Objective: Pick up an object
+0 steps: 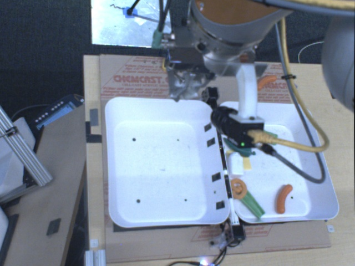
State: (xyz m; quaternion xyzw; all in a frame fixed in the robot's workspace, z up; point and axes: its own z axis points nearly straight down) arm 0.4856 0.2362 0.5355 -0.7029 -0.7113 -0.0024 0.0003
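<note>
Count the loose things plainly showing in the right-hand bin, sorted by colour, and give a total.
Orange: 2, a sausage shape and a ring
Green: 1, a stick
Pale yellow: 1, a flat piece
Total: 4

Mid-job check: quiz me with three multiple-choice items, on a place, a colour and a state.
1. The green plastic stick lies in: A the left white bin, B the right white bin, C on the cardboard.
2. The curved sausage-shaped piece beside it is: A blue, B orange, C white.
3. That piece is: A lying on the bin floor, B hanging in mid-air, C standing on end.
B, it sits by the right bin's near wall; B, plainly orange; A, it rests flat, apart from the gripper.
</note>
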